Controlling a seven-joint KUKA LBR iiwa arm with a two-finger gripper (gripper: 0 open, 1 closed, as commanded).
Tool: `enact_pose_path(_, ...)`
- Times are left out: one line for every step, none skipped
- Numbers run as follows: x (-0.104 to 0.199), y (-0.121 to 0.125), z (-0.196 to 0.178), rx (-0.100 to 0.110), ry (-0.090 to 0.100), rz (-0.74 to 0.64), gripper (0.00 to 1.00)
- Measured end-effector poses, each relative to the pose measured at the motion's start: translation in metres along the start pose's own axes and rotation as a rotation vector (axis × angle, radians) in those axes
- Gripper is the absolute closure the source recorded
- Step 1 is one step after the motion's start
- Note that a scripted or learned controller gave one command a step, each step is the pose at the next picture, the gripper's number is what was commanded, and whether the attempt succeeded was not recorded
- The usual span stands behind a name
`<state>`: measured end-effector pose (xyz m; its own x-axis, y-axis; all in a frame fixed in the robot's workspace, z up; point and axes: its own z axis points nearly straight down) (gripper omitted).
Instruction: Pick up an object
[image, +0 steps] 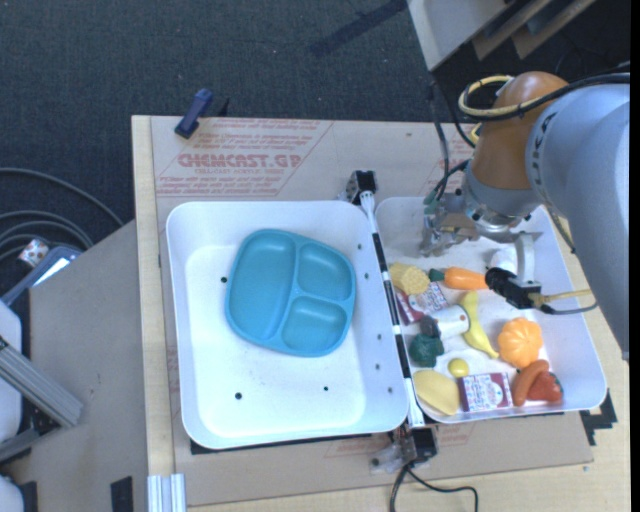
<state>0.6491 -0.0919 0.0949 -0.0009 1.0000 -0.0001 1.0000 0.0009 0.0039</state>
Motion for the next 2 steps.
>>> enact_pose_path(0.0,0.0,0.0,0.0,0.0,0.0,0.0)
enact_pose_path(-0.002,0.007,0.01,0.002,0.001,0.0,0.0)
